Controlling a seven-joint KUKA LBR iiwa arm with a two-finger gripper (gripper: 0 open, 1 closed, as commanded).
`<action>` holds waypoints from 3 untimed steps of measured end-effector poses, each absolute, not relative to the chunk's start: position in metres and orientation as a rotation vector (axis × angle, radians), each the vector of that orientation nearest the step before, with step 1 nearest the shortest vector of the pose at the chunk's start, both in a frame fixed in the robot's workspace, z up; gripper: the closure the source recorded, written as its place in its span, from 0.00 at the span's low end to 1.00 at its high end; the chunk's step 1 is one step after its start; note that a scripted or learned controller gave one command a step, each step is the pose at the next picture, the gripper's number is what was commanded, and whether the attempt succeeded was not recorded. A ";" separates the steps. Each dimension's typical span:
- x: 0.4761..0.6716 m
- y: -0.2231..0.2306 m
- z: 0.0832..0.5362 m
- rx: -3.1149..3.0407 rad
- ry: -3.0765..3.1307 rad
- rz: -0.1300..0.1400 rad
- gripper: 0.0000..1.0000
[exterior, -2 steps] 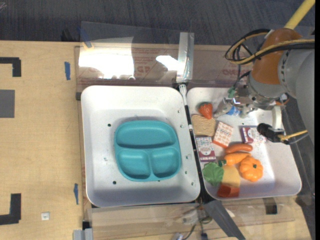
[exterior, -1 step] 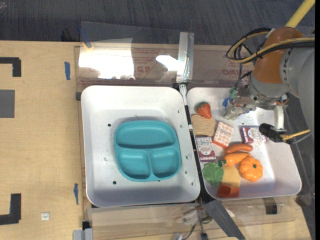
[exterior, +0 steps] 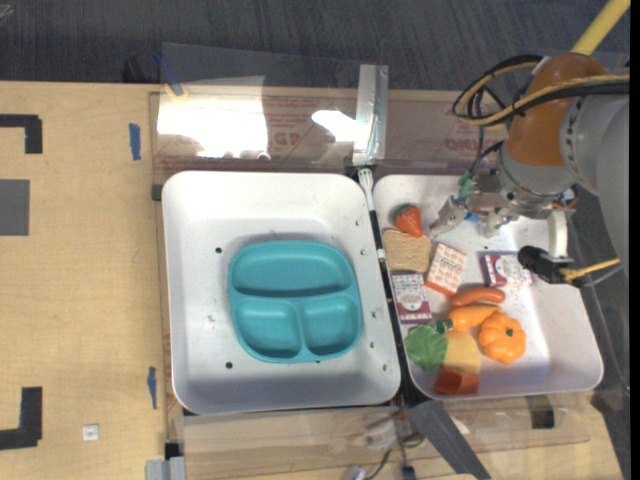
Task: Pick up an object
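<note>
Reaching in from the right, arm [exterior: 560, 128] bent over the right bin [exterior: 570, 353], orange band uppermost. Gripper [exterior: 478, 211] low at the bin's far end, just right of the strawberry [exterior: 407, 218]. Fingers: cannot tell. Toy food [exterior: 470, 318] heaped mid-bin. Teal tray [exterior: 294, 301] in the left bin [exterior: 190, 228].

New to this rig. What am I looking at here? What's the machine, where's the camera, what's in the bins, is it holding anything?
One fixed camera looks down at a slant on a bench with two shallow white bins. The grey arm with the orange band reaches in from the right; its tool hangs over the right bin's far end. Nothing shows between its fingers. The left bin holds a teal divided tray. The right bin holds toy food: a small pumpkin, a carrot, a cheese wedge, a green leafy piece, and small packets.
</note>
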State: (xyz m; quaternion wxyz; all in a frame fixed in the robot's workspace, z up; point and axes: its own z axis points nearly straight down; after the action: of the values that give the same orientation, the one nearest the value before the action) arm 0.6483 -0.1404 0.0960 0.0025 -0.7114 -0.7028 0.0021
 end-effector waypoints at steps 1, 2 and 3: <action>0.592 -0.098 0.087 -2.320 -2.124 -0.002 0.00; 0.593 -0.099 0.099 -2.325 -2.122 -0.009 1.00; 0.592 -0.067 0.189 -2.223 -2.228 -0.010 1.00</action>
State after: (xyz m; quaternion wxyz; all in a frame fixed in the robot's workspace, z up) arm 0.5922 -0.0669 0.1886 -0.0028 -0.7063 -0.7079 -0.0031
